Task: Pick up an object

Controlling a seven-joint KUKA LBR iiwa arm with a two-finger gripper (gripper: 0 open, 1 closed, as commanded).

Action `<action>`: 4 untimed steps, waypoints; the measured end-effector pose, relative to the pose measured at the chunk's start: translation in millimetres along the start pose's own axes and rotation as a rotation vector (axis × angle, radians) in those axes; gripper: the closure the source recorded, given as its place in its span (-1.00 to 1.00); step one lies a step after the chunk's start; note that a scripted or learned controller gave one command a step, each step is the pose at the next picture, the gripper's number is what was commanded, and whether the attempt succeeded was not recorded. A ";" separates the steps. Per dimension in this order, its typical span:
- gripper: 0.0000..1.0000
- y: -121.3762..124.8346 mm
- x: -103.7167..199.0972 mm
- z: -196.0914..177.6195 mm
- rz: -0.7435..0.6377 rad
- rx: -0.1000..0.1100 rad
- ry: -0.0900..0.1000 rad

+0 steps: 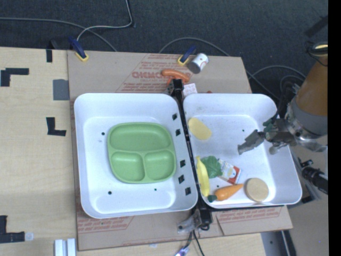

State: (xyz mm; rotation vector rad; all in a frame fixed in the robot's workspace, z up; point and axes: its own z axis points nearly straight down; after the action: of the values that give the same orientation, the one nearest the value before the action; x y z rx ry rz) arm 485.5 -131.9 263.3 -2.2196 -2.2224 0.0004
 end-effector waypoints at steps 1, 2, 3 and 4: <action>-1.00 -2.0 44.4 79.5 0.000 0.002 0.001; -1.00 28.6 30.2 163.9 0.002 -0.008 -0.003; -1.00 80.7 37.9 177.0 0.000 -0.004 -0.001; -1.00 107.2 36.0 177.2 0.000 -0.003 0.000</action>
State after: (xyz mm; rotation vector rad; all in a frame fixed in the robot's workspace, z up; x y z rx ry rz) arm 592.5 -95.7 86.0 -2.2218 -2.2236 -0.0024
